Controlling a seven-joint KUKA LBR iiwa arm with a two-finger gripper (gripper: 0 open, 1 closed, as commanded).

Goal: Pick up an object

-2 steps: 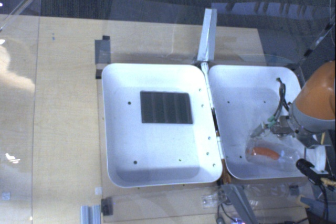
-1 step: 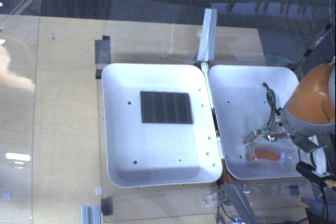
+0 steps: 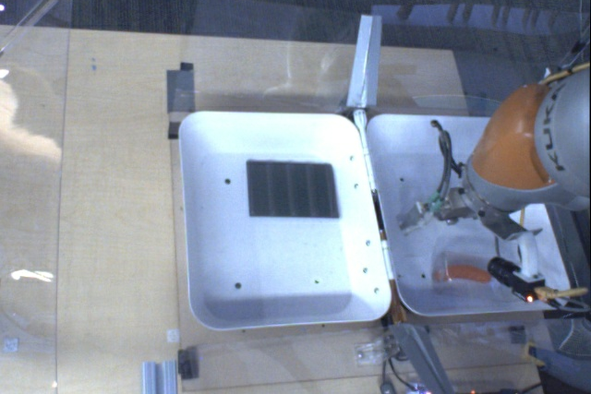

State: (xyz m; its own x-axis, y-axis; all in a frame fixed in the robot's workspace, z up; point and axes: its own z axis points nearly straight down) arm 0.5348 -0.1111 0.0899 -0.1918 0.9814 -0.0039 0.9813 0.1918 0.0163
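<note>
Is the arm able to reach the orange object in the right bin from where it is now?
Probably yes. The orange object lies flat and alone on the right bin's floor, just below the gripper, with nothing between them; the arm already hangs over this bin.

A robotics lab: a wooden bench (image 3: 111, 198) with two white bins (image 3: 199, 226), clear guard panels (image 3: 365, 60) and loose cabling (image 3: 406, 364).

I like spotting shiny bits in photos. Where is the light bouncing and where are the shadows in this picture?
In the camera view, glare streaks the clear sheet over the wooden bench at the left, with pale patches and a bright glint. The left bin has a soft shadow along its near wall. The arm darkens part of the right bin, and the orange object there looks slightly blurry.
</note>
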